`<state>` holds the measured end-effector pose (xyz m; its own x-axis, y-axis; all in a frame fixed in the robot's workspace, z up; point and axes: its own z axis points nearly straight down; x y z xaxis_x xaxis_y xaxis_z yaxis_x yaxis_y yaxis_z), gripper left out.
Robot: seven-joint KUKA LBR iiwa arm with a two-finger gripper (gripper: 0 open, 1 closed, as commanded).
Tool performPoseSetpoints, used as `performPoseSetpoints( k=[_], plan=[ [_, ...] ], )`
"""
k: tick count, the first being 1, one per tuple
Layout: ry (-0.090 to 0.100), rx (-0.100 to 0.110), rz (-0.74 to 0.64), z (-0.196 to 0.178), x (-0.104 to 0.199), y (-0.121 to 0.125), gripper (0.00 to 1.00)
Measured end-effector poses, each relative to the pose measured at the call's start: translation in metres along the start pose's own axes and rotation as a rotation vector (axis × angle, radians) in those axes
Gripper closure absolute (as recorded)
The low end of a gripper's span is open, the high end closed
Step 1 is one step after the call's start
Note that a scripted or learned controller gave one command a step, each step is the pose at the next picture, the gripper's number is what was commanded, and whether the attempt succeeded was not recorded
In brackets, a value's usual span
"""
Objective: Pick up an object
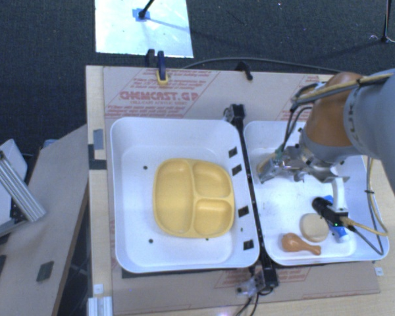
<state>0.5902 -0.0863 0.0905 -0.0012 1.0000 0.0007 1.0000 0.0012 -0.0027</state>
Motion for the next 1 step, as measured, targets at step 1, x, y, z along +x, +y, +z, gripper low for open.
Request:
performPoseSetpoints(
  k=[1],
  plan=[
    [-0.001,-0.006,0.0,-0.0138,-0.0006,0.0016,1.0]
  ],
)
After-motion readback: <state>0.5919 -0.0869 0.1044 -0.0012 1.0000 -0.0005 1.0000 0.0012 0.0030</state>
